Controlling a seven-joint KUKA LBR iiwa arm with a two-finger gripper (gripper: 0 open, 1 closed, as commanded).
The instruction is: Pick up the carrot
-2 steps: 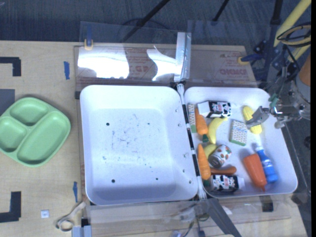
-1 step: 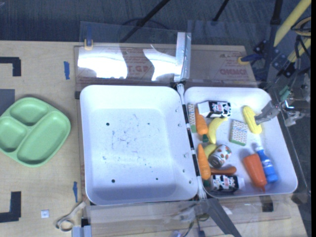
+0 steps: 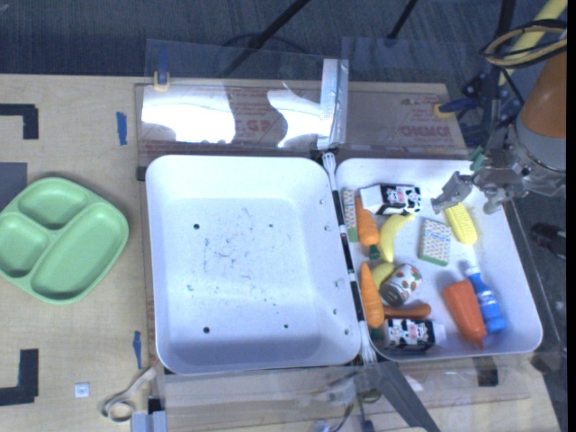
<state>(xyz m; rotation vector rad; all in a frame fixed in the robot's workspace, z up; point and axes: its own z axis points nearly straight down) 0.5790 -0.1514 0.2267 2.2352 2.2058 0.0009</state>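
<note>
Two orange carrots lie along the left wall of the right bin (image 3: pixel 526 268). One carrot (image 3: pixel 364 224) is toward the back, the other carrot (image 3: pixel 371 297) closer to the front. My gripper (image 3: pixel 470 198) hovers over the bin's back right part, just above a yellow corn cob (image 3: pixel 462 223). Its fingers look open with nothing between them. The gripper is well to the right of both carrots.
Between the carrots and gripper lie a banana (image 3: pixel 393 237), a checkered pad (image 3: pixel 436 241), a can (image 3: pixel 402 283), two cow-print cartons (image 3: pixel 399 198), a blue bottle (image 3: pixel 484 300) and a fat orange piece (image 3: pixel 463 313). The left bin (image 3: pixel 243 241) adjoins; a green divided plate (image 3: pixel 63 238) sits far left.
</note>
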